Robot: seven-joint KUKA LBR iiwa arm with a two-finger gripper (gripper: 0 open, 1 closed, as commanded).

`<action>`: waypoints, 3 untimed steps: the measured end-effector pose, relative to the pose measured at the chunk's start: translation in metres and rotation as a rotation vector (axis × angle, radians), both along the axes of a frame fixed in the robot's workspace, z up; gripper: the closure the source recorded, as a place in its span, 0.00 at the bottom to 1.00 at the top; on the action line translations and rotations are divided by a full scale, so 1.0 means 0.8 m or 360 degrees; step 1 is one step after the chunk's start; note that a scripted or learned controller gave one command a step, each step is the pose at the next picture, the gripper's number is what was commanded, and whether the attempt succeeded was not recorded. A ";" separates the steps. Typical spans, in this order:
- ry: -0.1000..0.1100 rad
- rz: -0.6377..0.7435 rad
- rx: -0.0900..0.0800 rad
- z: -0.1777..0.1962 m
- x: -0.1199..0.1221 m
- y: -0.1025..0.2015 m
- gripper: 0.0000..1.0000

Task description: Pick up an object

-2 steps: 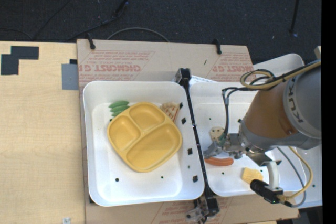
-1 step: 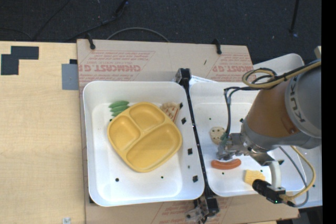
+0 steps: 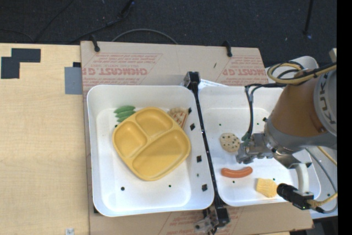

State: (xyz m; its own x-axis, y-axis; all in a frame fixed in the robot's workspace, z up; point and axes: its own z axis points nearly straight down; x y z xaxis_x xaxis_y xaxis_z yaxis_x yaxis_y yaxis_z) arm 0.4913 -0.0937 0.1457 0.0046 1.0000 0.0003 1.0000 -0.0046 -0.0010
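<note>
Open white floor along the left bin [image 3: 104,173] front, yellow tray [image 3: 152,142] filling its middle, divider [image 3: 202,140] walling the right.

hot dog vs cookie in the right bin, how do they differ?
Shape: the hot dog is long and thin, while the cookie is round and flat.
Colour: the hot dog is orange-red; the cookie is tan with dark specks.
Place: the cookie lies farther up the view, left of the gripper; the hot dog lies below the gripper.
Shared: both lie loose on the floor of the right bin.
</note>
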 end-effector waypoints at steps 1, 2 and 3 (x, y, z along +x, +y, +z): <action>-0.0006 0.0007 -0.0001 0.072 -0.001 -0.013 1.00; -0.0004 0.0009 -0.0001 0.122 0.000 -0.013 1.00; 0.0003 0.0014 0.0002 0.105 0.035 0.045 1.00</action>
